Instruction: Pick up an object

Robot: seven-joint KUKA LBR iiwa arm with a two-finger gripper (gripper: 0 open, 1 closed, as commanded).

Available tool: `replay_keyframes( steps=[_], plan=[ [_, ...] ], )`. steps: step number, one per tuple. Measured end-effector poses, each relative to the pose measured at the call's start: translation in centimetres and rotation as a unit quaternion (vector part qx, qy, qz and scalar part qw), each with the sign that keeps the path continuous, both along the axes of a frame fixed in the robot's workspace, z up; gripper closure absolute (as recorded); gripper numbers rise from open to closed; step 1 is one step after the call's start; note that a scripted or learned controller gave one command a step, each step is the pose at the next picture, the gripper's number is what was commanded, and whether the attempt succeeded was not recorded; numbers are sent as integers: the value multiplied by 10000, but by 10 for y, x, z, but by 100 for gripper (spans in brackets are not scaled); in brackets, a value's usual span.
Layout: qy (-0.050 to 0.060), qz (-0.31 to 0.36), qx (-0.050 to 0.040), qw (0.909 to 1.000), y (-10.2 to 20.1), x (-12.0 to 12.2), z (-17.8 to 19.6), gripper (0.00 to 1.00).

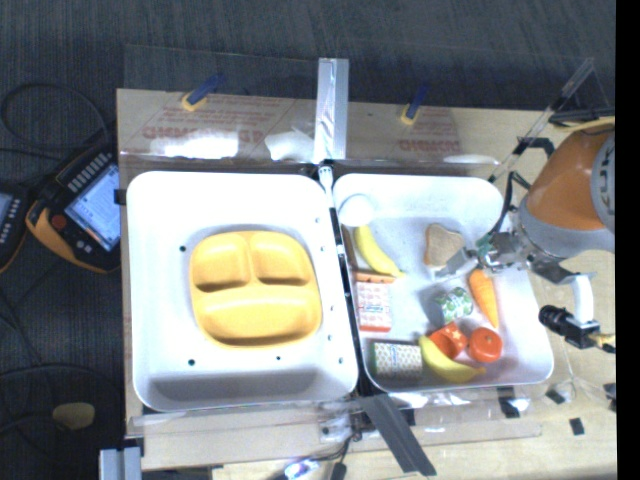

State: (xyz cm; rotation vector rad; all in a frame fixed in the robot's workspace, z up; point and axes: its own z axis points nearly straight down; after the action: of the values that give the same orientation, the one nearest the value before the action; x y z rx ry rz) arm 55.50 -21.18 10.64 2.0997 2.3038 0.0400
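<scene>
The right bin (420, 190) holds several pieces of toy food. A banana (372, 251) lies by its left wall, with a slice of bread (441, 243) near the middle. A carrot (484, 298) lies toward the right, above a tomato (486, 345), a red pepper (449, 338) and a second banana (445, 364). A small red-and-white box (373, 304) and a green-and-white piece (455, 303) sit between them. My gripper (478, 252) hangs low over the bin's right side, just above the carrot's top and right of the bread. Nothing shows in its grasp.
A yellow compartment tray (256, 286) fills the middle of the left bin (150, 268). A white cup (355, 209) stands in the right bin's far left corner and a checked block (396, 356) at its near left. A control pendant (85, 213) lies off the bench's left.
</scene>
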Motion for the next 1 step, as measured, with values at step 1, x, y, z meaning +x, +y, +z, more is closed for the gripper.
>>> replay_keyframes(
  steps=[1],
  plan=[
    [25, 297, 0, 9996, -2, 4, -1, 0]
  ],
)
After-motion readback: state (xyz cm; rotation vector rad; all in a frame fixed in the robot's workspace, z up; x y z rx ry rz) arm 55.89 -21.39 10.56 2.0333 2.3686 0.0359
